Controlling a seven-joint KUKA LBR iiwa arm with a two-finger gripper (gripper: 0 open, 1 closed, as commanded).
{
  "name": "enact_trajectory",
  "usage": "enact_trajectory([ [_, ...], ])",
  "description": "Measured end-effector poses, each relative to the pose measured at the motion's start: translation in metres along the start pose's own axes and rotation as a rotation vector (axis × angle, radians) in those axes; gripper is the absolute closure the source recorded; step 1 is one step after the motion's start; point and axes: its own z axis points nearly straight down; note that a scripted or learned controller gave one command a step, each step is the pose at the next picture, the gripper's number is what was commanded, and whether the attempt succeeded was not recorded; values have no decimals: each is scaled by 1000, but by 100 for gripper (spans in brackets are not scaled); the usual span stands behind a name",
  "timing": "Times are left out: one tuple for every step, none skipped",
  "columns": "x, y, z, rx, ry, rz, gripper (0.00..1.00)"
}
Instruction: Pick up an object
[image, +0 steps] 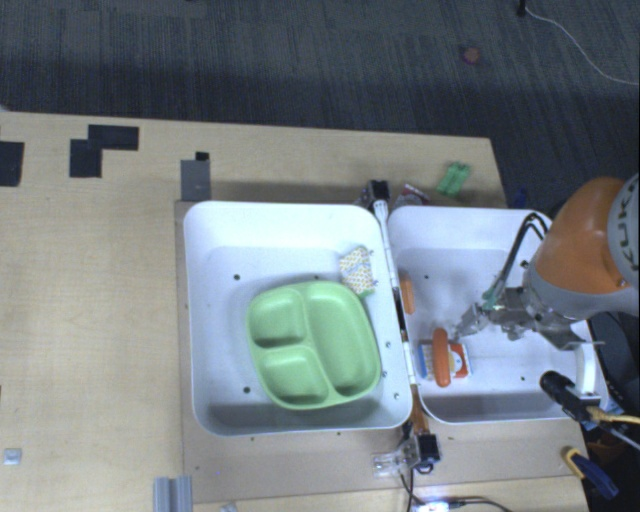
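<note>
Item: small orange-and-grey toy (443, 358), lying flat on the floor of the right bin (450, 240), just beside and below the gripper (478, 318); judged light, stiff and smooth, perhaps slippery, best pinched across its narrow width at the middle. Gripper: hung close over the toy, nothing seen between its tips; how far apart they stood could not be told.

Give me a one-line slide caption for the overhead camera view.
KUKA arm's gripper hovers over the right bin near an orange object; a green divided plate fills the left bin.
</note>
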Motion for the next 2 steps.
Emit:
enact_trajectory([
  [35,-23,23,-24,-8,3,0],
  [39,-21,12,-24,0,-1,100],
])
